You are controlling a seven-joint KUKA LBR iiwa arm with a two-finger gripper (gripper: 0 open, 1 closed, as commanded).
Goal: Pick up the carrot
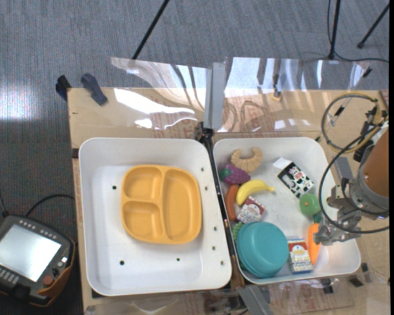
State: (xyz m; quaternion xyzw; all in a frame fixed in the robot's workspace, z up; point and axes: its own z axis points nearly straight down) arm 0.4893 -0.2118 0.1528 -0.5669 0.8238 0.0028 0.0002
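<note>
Carrot (313, 241) at lower right of right bin (347, 258), beside small carton (299, 256); gripper (329, 233) touching it, jaws' state cannot be told.

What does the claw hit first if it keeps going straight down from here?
Probably the carrot: the claw sits right over its upper end in the right bin. Depth is unclear from this slant.
</note>
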